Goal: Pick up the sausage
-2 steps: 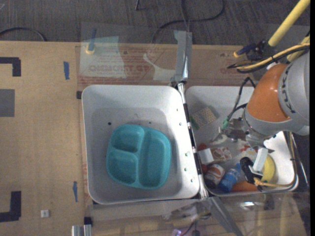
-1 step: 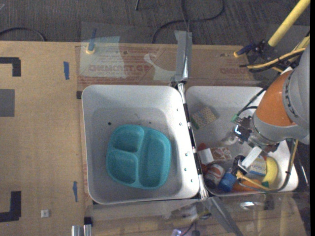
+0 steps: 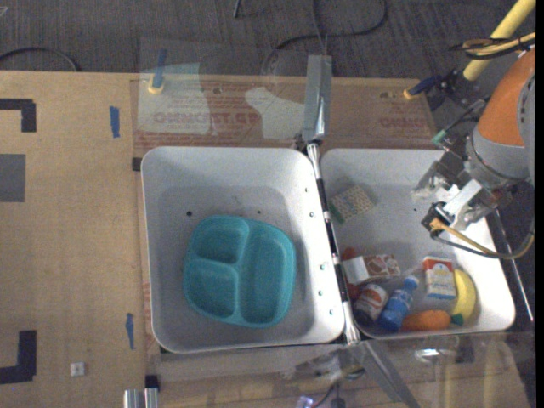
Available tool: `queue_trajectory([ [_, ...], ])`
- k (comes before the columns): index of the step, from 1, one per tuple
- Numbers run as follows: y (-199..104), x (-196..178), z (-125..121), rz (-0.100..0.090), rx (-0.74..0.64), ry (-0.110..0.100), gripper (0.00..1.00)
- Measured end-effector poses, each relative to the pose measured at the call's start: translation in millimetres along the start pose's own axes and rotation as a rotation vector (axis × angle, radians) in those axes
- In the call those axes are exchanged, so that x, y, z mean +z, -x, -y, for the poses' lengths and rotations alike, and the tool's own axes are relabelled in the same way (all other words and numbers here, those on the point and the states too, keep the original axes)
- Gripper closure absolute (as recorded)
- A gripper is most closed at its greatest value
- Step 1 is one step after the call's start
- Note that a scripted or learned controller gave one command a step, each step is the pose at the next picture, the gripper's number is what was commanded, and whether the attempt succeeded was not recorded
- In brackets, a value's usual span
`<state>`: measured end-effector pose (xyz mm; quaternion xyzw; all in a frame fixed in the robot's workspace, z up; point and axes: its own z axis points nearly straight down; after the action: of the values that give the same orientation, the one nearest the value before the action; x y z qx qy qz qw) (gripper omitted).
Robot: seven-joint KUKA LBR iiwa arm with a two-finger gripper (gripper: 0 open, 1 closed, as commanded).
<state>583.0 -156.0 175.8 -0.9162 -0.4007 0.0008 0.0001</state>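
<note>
Nearest to us, along the front wall of the right bin (image 3: 501,313), we see a crowded row: a red-and-white can (image 3: 371,301), a blue bottle (image 3: 397,305) leaning against it, an orange carrot-like piece (image 3: 427,320), a banana (image 3: 464,294) and a small carton (image 3: 439,278) just beside the banana. In the left bin (image 3: 170,185) a teal divided plate (image 3: 240,270) lies alone, flat on the floor, toward the front. A little farther back in the right bin a white-and-red packet (image 3: 374,267) rests near the divider. Touching its left end is a dark red piece that we take for the sausage (image 3: 348,253), though it is too small and too hidden for us to be sure. Beyond that, a checkered packet (image 3: 353,202) lies by itself near the divider. The gripper (image 3: 440,195) hangs over the right side of the right bin, well apart from the sausage and over bare floor. We cannot tell whether its jaws are apart or together. Farthest away, the brown bench top (image 3: 68,228) ends and black cables (image 3: 348,7) loop over the dark floor.
</note>
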Motion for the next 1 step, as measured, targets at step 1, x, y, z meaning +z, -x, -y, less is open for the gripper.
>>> queue_trajectory([
  [1,-33.3,-82.4,-59.5,0.0,-0.227,0.002,0.0],
])
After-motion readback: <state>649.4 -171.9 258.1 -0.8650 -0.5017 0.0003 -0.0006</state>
